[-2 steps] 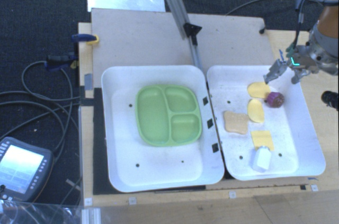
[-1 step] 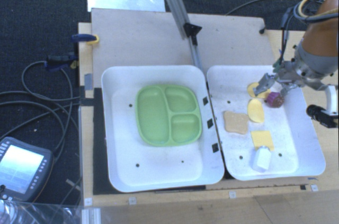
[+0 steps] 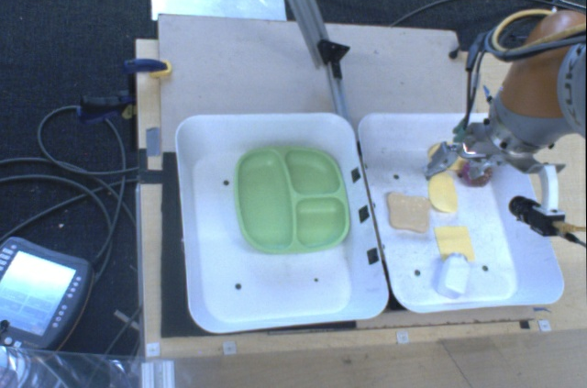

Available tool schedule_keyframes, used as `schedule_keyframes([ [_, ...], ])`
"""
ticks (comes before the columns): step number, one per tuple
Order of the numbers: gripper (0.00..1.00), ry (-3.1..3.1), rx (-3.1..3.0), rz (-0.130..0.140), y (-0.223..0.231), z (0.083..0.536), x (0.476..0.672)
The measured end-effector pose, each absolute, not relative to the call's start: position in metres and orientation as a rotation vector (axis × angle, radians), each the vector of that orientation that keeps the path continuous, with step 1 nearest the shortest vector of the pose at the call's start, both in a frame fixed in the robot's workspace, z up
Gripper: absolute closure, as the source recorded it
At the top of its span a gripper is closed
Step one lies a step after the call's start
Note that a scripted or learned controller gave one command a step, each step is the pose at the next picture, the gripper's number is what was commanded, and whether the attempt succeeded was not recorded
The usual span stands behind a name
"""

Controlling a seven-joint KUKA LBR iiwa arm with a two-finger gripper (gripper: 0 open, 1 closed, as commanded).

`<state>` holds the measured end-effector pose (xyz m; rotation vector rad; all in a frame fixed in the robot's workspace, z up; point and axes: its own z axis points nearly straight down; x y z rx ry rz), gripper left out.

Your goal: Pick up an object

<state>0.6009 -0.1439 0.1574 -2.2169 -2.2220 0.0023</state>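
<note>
several small objects are lying in the right bin [image 3: 550, 285], and the gripper [image 3: 463, 159] is hanging over that bin's far side, just above a pale yellow oval piece [image 3: 444, 193]. whether anything is sitting between its fingers i cannot tell, nor how they are standing. the oval piece is lying just toward the near rim from the gripper, its long axis running roughly far-to-near. a tan bread slice [image 3: 409, 212] is resting just left of it, so a short drop nearward looks sufficient.
</note>
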Motion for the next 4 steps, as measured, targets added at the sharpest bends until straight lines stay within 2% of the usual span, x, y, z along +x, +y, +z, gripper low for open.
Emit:
schedule_keyframes([
  [1,0.0,-2.22,-2.218,0.004,-0.141,0.095,0.598],
  [2,1.0,-2.223,-2.223,-0.004,-0.142,0.11,0.6],
  [4,1.0,-2.233,-2.221,-0.007,-0.151,0.236,0.611],
])
